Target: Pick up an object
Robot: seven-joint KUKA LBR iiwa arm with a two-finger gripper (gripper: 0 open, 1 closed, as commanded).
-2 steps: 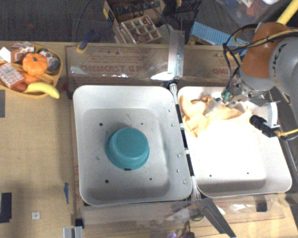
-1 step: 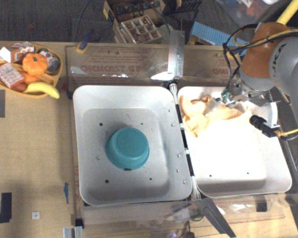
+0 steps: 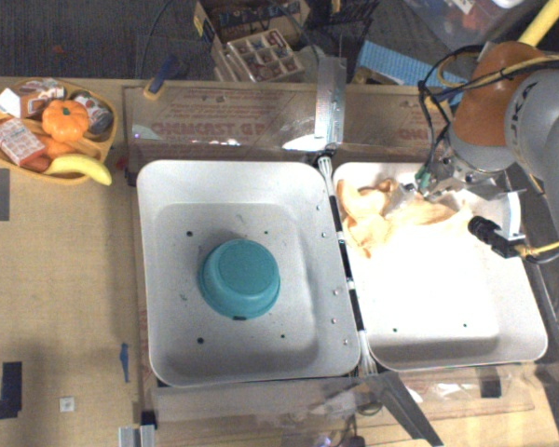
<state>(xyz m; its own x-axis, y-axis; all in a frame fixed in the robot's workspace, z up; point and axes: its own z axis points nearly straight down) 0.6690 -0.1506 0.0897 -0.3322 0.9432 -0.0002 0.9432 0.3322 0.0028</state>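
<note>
A teal bowl [image 3: 241, 278] lies upside down in the middle of the left bin [image 3: 168, 203]. Several pale tan and orange pieces [image 3: 363, 218] lie bunched in the far left corner of the right bin [image 3: 466, 324], with one flat tan piece [image 3: 431, 215] stretching to the right. My gripper [image 3: 427, 186] reaches down at the far edge of the right bin, right over that flat tan piece. The wrist hides its tips, and I cannot tell whether it touches the piece.
The grey arm with its orange band [image 3: 492, 101] comes in from the upper right over the right bin's far corner. A black fitting with a cable [image 3: 492, 232] hangs over the bin's right side. A plate of toy fruit [image 3: 51, 133] sits on the bench at far left.
</note>
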